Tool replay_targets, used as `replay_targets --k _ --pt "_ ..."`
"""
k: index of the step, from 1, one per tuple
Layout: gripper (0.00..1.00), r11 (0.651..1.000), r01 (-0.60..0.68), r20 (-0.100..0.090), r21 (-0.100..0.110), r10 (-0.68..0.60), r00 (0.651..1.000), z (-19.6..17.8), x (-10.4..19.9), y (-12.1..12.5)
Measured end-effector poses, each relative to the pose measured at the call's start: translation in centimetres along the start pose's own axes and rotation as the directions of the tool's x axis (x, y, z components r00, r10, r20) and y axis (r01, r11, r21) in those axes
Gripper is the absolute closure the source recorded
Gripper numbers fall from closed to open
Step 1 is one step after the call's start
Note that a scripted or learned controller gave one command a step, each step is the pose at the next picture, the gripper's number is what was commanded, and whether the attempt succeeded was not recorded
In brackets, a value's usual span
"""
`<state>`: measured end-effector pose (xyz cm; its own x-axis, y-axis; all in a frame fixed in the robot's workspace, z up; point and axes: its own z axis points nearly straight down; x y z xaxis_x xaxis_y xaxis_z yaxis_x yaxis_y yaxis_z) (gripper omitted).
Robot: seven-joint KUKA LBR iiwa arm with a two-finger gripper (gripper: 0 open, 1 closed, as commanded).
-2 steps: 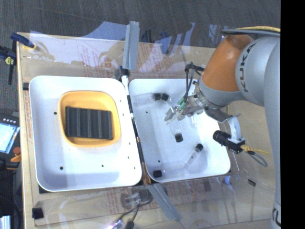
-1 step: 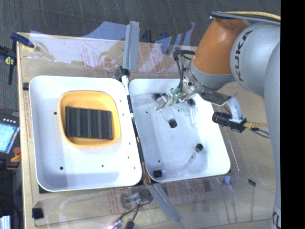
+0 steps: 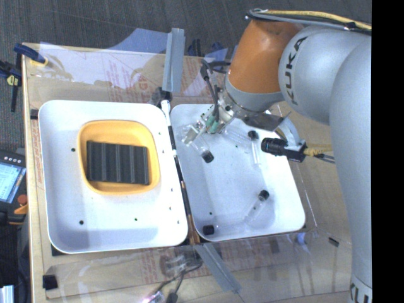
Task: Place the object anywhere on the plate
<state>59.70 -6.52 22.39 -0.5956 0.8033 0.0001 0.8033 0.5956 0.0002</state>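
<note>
Object: small, greenish, partly hidden at the hand, over right bin.

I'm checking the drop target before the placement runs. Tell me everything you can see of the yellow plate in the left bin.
The plate is a yellow rounded rectangle with a raised rim, looking like smooth plastic. A dark grey ribbed rectangular block covers most of its middle and lower part, leaving bare yellow mainly along the top. It lies flat on the floor of the left bin, toward the bin's upper middle, away from the arm, which works over the right bin.
</note>
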Motion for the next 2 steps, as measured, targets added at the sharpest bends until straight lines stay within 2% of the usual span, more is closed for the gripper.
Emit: replay_targets --k 1,2 --pt "1.00 0.941 0.339 -0.002 0.002 -0.339 0.941 2.51 2.56 3.77" --pt "0.00 0.941 0.338 -0.002 0.002 -0.338 0.941 2.49 2.53 3.76"
